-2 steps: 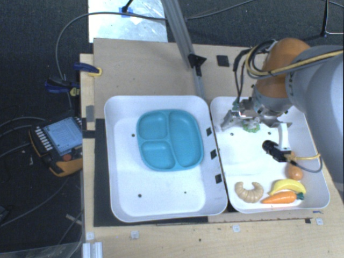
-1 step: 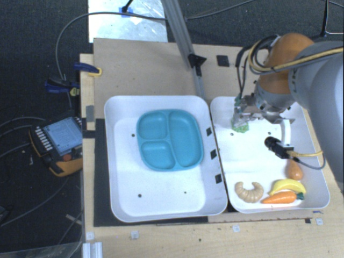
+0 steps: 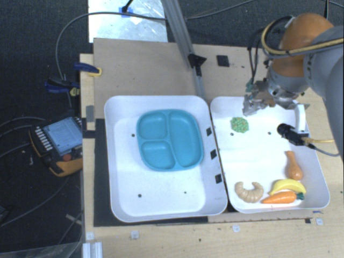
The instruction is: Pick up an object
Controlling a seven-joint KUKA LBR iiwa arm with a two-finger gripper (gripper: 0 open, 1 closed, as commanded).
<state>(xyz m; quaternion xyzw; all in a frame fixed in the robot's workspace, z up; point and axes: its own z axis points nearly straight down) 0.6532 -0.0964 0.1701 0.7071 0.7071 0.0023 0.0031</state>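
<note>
In the right bin (image 3: pixel 258 155) lie a green broccoli floret (image 3: pixel 239 124), a tan croissant (image 3: pixel 249 191), a yellow banana (image 3: pixel 288 186), an orange carrot (image 3: pixel 279 198) and an orange-brown gourd-shaped piece (image 3: pixel 293 166). My gripper (image 3: pixel 251 107) hangs at the far left part of that bin, just up and right of the broccoli, with nothing seen between its fingers. The fingers are too small and dark to tell their state.
The left bin (image 3: pixel 123 187) holds a blue divided plate (image 3: pixel 170 138). A grey pole (image 3: pixel 180 28) slants across the back of the bench. Clamps and a small device (image 3: pixel 56 141) sit off the bench at the left.
</note>
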